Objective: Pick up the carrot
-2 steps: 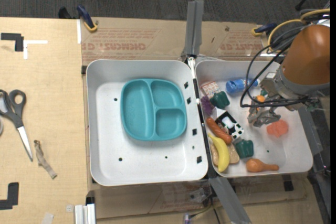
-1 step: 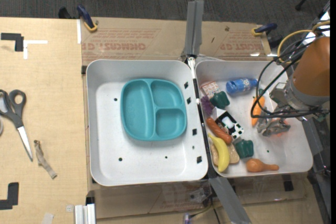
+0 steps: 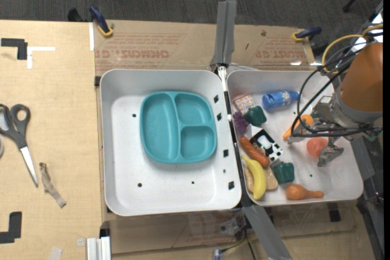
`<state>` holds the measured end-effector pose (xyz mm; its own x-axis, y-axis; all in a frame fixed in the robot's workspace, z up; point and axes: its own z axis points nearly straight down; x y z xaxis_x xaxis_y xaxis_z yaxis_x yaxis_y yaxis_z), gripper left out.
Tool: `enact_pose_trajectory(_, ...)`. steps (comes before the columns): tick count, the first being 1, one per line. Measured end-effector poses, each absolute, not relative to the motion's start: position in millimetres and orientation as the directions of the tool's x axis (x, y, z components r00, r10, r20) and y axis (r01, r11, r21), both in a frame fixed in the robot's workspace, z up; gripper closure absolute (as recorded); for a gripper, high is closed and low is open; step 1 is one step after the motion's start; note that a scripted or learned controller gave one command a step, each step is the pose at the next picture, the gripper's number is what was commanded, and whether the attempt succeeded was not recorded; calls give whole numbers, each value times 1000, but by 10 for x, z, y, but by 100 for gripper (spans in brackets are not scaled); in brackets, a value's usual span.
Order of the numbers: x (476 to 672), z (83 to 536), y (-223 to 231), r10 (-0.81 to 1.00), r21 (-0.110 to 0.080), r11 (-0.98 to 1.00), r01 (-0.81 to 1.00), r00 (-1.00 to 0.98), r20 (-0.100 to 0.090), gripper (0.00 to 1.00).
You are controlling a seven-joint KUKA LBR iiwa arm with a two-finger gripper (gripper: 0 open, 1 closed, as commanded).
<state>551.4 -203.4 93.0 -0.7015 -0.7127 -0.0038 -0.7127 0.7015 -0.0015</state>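
A brown bench [image 3: 49, 149] carries two white bins. The left bin [image 3: 116, 149] has a teal plate [image 3: 178, 126]. The arm [image 3: 365, 79] hangs over the right bin [image 3: 350, 182]. The carrot [image 3: 254, 150] lies well apart from the gripper [image 3: 320, 144], touching the banana [image 3: 256, 176]. A grasp may catch the banana instead. The arm hides the gripper partly.

The two shallow white bins [image 3: 116, 149] look like smooth, faintly glossy plastic. The teal divided plate [image 3: 179, 127] looks like matt plastic. The long orange carrot [image 3: 254, 151] and curved yellow banana [image 3: 256, 177] have a smooth, toy-like plastic sheen. The tan bench board [image 3: 49, 131] looks like matt cardboard. The grey-handled scissors [image 3: 21, 140] have shiny metal blades.
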Motion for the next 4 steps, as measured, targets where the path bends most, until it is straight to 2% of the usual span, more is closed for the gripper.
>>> enact_pose_trajectory(1,5729,933,-1838,-807,-4,590,-807,-590,-5,0)
enact_pose_trajectory(2,5997,941,-2188,-641,-4,768,-641,-768,-7,0)
enact_pose_trajectory(3,6015,1049,-2185,-638,-8,770,-638,-770,-13,100)
enact_pose_trajectory(4,6155,2345,-1324,-632,-3,775,-632,-775,-6,100)
